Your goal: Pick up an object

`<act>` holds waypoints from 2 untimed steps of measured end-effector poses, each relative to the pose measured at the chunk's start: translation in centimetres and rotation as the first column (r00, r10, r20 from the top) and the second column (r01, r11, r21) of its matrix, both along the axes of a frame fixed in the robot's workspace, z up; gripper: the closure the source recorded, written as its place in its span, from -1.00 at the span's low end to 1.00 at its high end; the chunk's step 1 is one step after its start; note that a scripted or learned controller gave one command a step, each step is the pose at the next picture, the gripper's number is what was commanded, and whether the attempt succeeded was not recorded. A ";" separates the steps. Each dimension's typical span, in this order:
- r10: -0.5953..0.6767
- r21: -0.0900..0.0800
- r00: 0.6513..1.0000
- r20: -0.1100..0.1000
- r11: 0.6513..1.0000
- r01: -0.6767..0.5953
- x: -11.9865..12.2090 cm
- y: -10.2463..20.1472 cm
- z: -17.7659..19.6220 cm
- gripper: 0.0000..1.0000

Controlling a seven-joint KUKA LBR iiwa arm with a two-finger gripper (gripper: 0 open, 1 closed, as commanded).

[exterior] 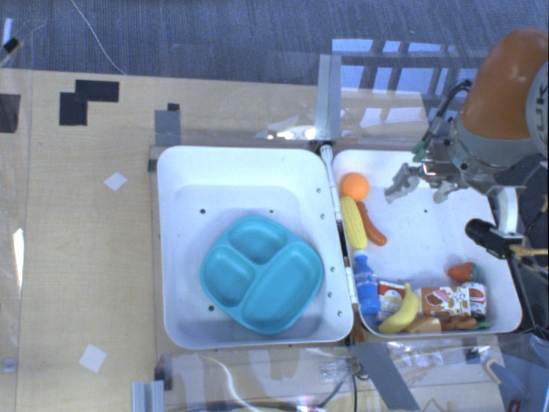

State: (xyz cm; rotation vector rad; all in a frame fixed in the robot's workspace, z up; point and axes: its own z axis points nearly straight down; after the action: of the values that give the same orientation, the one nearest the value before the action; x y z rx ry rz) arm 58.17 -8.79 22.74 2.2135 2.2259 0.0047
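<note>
**Open pincer hangs over the right bin, holding nothing**

On the pale wooden worktop (77,256) sit black patches at far left and two white bins side by side. The left bin (184,187) holds a blue divided plate (262,273), which lies low and right of the bin's middle, close to the front wall.

Just past the shared wall, in the right bin (429,239), an orange ball (354,185) sits near the back left corner. Below it a corn cob (352,222) lies lengthwise along the left wall, with a red sausage-like piece (371,227) slanting just beside it. Further forward a blue bottle (366,286) lies along the same wall. Along the front wall a banana (403,312) leans on a printed carton (450,300), and a small red item (463,272) rests just behind the carton.

The pincer (422,185) hovers over the back middle of the right bin, fingers spread apart with nothing between them, well apart from the toys. The arm, with its orange band (508,84), reaches in from the right.
</note>
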 end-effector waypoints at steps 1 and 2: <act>-0.067 -0.001 0.998 -0.001 0.998 0.067 -4.0 -6.6 -9.7 -1.00; 0.000 -0.004 1.000 0.010 1.000 0.000 -9.1 -11.4 -13.8 -1.00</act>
State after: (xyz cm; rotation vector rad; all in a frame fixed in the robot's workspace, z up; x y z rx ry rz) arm 49.10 -20.16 8.93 2.2063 2.2190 0.0104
